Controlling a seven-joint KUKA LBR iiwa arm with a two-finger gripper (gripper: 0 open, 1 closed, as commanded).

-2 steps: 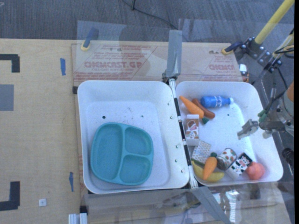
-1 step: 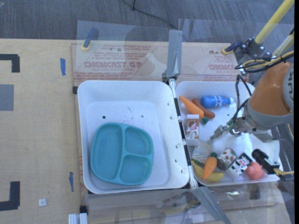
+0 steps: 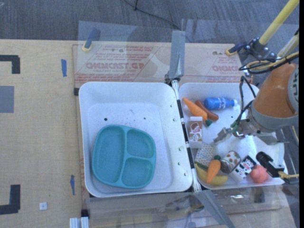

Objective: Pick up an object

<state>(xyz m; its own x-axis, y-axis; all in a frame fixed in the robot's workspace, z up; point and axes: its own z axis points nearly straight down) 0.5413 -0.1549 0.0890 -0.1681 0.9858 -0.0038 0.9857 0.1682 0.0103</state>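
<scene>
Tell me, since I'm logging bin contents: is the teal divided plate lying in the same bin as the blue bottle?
No: the teal divided plate lies in the left bin, while the blue bottle is in the right bin.

You see the gripper (image 3: 227, 133) low over the right bin (image 3: 280, 163), among toys. A teal divided plate (image 3: 124, 156) lies in the left bin (image 3: 95, 93).

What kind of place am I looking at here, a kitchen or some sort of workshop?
Most likely a robotics lab test bench, not a kitchen. A grey arm reaches over two white bins; one holds a teal divided plate, the other toy food such as a carrot, and blue tape marks dot the bench.
</scene>
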